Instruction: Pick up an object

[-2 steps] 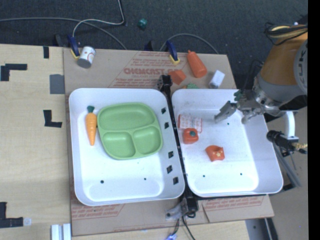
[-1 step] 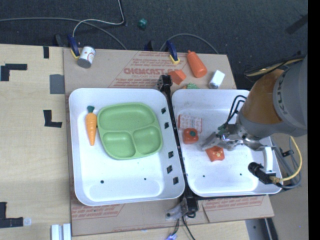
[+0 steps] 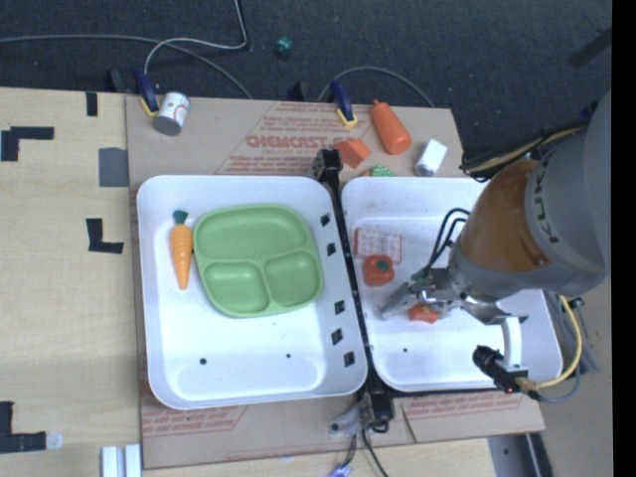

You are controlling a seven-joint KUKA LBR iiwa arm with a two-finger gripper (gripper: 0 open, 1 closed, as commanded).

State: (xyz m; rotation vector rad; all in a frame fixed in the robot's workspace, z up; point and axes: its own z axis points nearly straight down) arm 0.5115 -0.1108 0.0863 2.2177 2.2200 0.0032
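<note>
Dark carpet lies beyond your bench, where two white bins sit side by side on cardboard (image 3: 298, 137). Your left bin (image 3: 159, 296) holds a green divided plate (image 3: 260, 259) with a toy carrot (image 3: 181, 251) just beside its left edge. Your right bin (image 3: 397, 366) holds a clear packet (image 3: 378, 241), a red tomato-like toy (image 3: 378, 269) just near of it, and a small orange piece (image 3: 425, 314). The gripper (image 3: 417, 301) sits low over that orange piece, touching or nearly so; you cannot tell whether it pinches anything.
</note>
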